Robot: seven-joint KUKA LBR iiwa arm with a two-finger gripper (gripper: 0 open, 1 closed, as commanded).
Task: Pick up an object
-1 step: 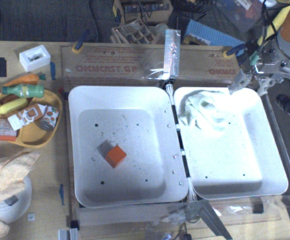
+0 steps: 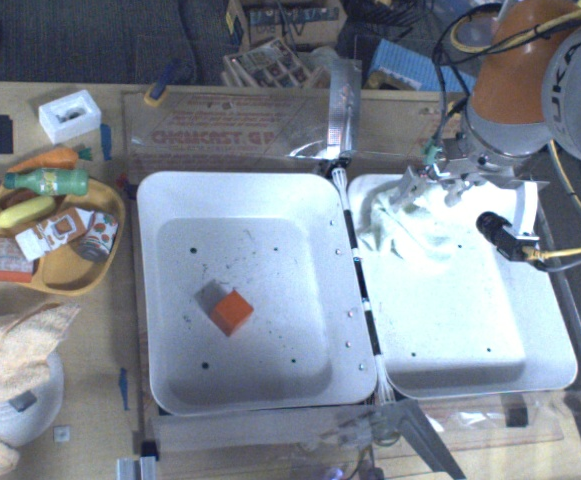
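While the claw (image 2: 425,183), its state untellable, hovers over the right bin (image 2: 470,368), the orange block (image 2: 234,312) lies in the left bin (image 2: 170,208).

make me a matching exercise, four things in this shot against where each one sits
Things:
1. orange block
2. white cloth
3. green bottle
4. white box

Places:
A. in the yellow bowl
B. on the bench, behind the bowl
C. in the left bin
D. in the right bin, far end

Pairs: 1-C, 2-D, 3-A, 4-B
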